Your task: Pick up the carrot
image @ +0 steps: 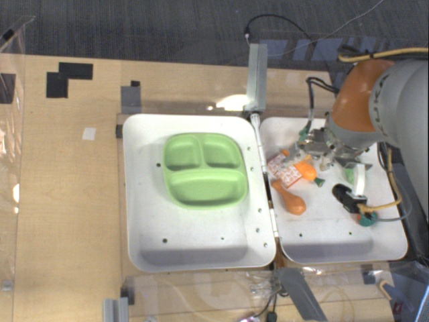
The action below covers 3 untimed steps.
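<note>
The carrot (306, 172), short and bright orange, lies in the right bin (382, 243) near its left side, against a red and white packet (284, 172). My gripper (315, 156) hangs low over the bin, directly above and slightly behind the carrot, and its metal body hides the carrot's far end. Whether the carrot is between the fingers is hidden from this angle.
An orange-brown drumstick-shaped toy (289, 198) lies just in front of the carrot. A green and white item (352, 176) rests to the right under the arm. The left bin (144, 233) bears a green divided plate (204, 168).
</note>
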Motion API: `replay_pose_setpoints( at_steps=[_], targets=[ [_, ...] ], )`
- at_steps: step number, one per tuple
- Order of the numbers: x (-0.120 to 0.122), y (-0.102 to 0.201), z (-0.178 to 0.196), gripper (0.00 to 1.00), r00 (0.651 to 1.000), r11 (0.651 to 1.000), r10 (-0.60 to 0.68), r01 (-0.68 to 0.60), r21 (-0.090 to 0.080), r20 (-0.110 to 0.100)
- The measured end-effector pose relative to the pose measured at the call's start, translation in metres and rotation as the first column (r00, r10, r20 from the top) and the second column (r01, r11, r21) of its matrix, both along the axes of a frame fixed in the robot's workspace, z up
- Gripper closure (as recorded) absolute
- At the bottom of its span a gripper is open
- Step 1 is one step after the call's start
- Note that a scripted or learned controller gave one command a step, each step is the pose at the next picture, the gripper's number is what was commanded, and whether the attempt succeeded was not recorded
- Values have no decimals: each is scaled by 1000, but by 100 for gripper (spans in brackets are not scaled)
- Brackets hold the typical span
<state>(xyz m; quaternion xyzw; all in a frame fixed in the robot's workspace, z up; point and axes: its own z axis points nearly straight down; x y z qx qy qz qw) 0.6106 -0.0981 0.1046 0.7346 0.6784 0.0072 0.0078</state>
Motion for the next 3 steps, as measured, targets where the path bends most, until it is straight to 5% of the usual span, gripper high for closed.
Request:
replay_pose_setpoints(
  at_steps=[1, 2, 3],
  targets=[
    [2, 2, 10, 100, 1000, 1000, 1, -1, 2, 4],
    [59, 48, 80, 100, 959, 959, -282, 282, 2, -19],
    [59, 48, 80, 0, 959, 960, -282, 282, 2, -19]
  ],
)
